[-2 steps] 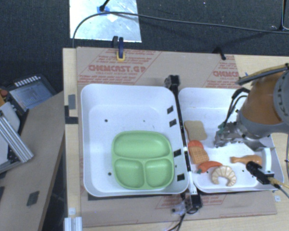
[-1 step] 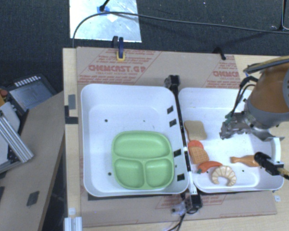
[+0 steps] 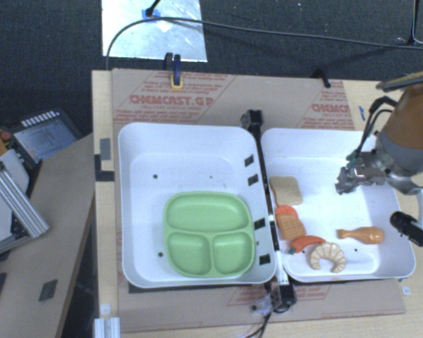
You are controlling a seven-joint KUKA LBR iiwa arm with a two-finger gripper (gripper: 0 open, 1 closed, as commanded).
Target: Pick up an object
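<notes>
1. Reaching in from the right over the right bin (image 3: 317, 143): grey arm with orange band, claw (image 3: 350, 180) hanging above the bin's upper right part.
2. Claw state: cannot tell; gripping end appearing as a dark grey cluster, nothing visibly lodged in it.
3. Lying in the right bin, along its left and lower part: 5 food items.
4. Sitting near the left wall: tan bread slice (image 3: 285, 187).
5. Lying just below the bread: orange-red waffle-like piece (image 3: 290, 223).
6. Resting lower down, beside the waffle piece: red curved piece (image 3: 306, 243), touching the croissant (image 3: 328, 256) near the bin's front wall.
7. Lying to the right of these, well below the claw: brown drumstick (image 3: 362, 235).
8. Sitting in the left bin (image 3: 148, 146): green divided plate (image 3: 209, 232) with 3 compartments, placed toward the front right.
9. Carrying both bins: bench (image 3: 218, 94) covered by printed cardboard.
</notes>
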